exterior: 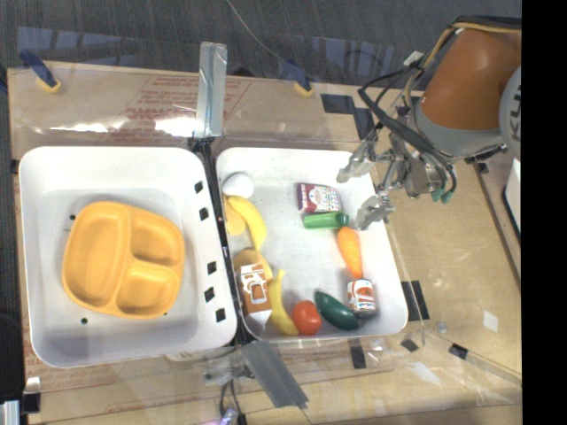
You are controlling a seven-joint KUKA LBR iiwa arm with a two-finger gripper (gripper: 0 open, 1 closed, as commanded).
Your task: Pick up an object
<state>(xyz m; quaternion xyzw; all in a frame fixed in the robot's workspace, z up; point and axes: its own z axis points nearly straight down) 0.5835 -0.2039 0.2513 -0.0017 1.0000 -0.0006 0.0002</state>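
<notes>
My gripper (365, 189) hangs over the right rim of the right bin (292, 162), its two fingers spread open with nothing between them. Just left of it lie a dark red box (316, 197) and a small green cylinder (324, 220). Below the lower fingertip lies an orange carrot (350, 251). A small can (361, 296), a dark green pepper (335, 310) and a red tomato (306, 317) sit along the bin's front. Two bananas (248, 220) (278, 304), a brown bottle (253, 283) and a white ball (237, 185) line the left side.
The left bin (44, 175) holds a yellow divided plate (121, 258). A metal bracket (211, 87) stands behind the wall between the bins. The arm's orange band (469, 78) and cables fill the upper right.
</notes>
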